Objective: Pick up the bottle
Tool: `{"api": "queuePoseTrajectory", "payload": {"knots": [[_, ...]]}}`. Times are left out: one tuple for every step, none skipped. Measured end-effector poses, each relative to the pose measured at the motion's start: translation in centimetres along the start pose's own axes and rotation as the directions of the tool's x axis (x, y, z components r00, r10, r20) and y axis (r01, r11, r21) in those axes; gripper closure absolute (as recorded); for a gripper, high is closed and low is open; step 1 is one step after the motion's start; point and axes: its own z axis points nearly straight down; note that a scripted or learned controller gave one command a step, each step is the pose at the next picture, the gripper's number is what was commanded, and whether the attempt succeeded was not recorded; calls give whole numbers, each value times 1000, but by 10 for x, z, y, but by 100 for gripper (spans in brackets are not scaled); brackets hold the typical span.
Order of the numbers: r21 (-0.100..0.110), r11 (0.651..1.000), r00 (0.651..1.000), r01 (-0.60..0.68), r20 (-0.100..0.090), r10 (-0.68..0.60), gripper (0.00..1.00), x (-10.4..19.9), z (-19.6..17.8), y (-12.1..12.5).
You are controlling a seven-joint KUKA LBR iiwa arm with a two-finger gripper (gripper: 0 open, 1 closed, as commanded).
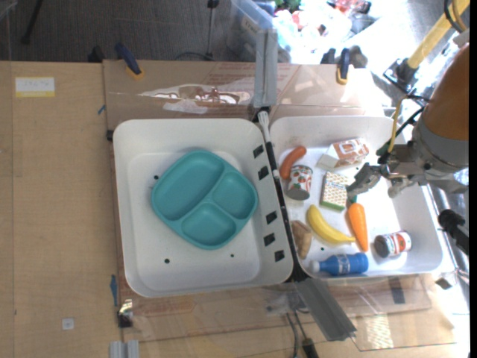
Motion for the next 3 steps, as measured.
{"api": "queuePoseTrajectory", "payload": {"knots": [[1,998,998,-55,1,55,0,74,77,-10],[-1,998,998,-59,1,59,0,72,77,-10],[-1,998,998,-59,1,59,0,72,77,-10]]}}
